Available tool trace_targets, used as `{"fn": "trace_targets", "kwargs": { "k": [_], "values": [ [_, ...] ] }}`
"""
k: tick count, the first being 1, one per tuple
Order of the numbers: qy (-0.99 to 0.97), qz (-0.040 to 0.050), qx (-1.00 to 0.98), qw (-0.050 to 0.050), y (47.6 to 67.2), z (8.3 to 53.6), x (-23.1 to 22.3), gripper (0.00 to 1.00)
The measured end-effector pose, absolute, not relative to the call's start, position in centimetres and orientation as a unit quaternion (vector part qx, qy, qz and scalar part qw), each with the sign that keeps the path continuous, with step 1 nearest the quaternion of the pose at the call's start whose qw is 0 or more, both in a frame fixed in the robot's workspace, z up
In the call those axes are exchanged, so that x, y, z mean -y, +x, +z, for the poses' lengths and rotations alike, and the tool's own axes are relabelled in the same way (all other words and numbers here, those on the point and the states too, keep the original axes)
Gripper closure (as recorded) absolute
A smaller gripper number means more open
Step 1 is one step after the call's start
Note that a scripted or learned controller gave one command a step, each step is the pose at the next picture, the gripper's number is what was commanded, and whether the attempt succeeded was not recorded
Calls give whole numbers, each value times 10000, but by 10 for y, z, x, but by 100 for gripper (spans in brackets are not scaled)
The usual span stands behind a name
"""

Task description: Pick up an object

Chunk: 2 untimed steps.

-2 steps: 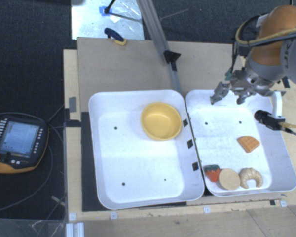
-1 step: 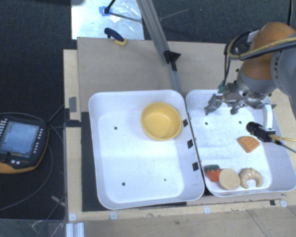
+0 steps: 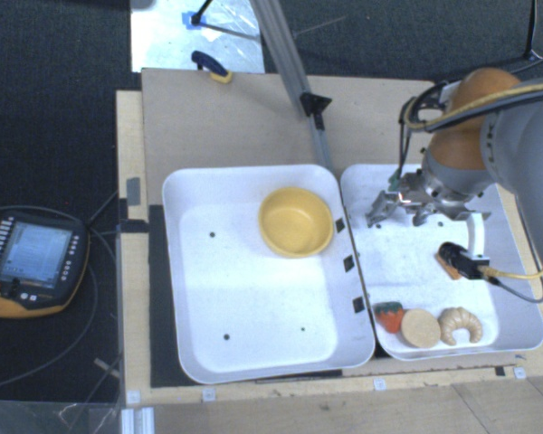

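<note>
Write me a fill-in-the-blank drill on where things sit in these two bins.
1. The round yellow plastic bowl sits in the ____ white bin.
2. The tan croissant-shaped toy lies in the right white bin, along its ____ edge.
3. Beside the croissant lies a flat round beige ____.
4. The gripper hangs over the ____ bin.

Missing words: left; near; disc; right

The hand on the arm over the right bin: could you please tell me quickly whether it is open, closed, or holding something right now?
Hand: over the right bin; open or closed cannot be told, and nothing shows in its grasp.
</note>
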<state>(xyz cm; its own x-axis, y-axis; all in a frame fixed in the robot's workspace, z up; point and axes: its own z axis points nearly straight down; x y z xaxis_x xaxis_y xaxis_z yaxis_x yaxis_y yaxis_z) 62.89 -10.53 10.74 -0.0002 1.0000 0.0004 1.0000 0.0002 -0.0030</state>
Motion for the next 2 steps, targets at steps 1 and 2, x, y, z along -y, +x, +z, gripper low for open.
{"fn": "trace_targets", "kwargs": {
  "k": [1, 2],
  "values": [
    [-7070, 1, 7072, 0, 629, 90, 105, 0],
    [-7070, -7, 7072, -11, 630, 101, 105, 100]
  ]
}}
